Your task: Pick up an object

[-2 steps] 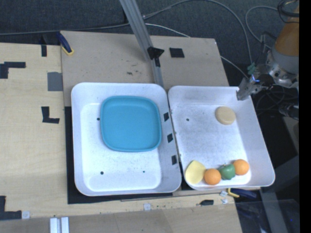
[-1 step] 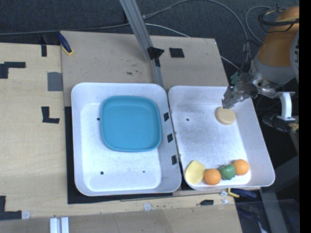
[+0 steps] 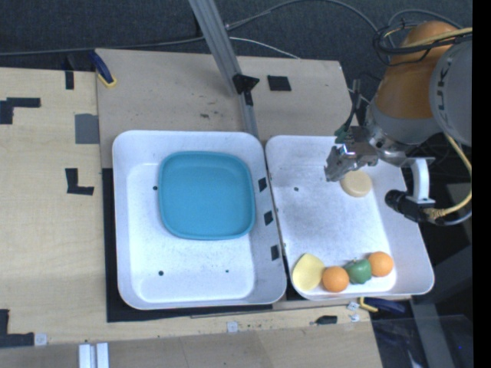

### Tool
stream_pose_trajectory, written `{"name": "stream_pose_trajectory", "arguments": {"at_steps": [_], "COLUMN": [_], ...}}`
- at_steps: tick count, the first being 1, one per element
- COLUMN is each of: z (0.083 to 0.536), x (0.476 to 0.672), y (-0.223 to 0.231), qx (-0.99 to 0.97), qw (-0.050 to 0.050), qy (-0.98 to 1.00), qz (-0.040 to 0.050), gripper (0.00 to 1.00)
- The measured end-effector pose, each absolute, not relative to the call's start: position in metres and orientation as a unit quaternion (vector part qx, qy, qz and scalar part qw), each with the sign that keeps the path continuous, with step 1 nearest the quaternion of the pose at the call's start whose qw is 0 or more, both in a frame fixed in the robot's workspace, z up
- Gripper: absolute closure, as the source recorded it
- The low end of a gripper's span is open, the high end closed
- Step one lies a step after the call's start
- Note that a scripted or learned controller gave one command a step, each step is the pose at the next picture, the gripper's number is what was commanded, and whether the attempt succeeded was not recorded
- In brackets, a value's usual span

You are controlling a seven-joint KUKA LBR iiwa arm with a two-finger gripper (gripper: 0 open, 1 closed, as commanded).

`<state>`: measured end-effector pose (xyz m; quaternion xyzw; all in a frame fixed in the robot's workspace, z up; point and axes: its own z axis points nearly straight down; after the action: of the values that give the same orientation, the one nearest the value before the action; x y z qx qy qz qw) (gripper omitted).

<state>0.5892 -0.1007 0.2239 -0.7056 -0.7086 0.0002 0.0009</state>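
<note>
Progress on the pick is judged to be at the approach stage: in the camera view the gripper (image 3: 340, 165) is seen low over the upper part of the right bin (image 3: 326, 221), just beside a pale round object (image 3: 357, 183), and nothing is seen between its fingers. Whether the jaws are spread or pressed together cannot be told from this angle. Grasping and lifting are judged to remain. Four further items are noted along the lower edge of that bin, well apart from the gripper: a yellow piece (image 3: 308, 271), an orange ball (image 3: 334, 279), a green item (image 3: 358, 271) and a second orange ball (image 3: 380, 264). A blue plate (image 3: 205, 195) is recorded in the left bin (image 3: 138, 228). No obstruction is observed around the pale object.
</note>
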Motion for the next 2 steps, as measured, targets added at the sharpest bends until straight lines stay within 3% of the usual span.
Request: {"name": "stream_pose_trajectory", "arguments": {"at_steps": [2], "z": [0.211], "x": [0.56], "y": [0.003], "qx": [-0.706], "qw": [0.001], "qy": [-0.709], "qz": [-0.0001], "gripper": [1.0]}}
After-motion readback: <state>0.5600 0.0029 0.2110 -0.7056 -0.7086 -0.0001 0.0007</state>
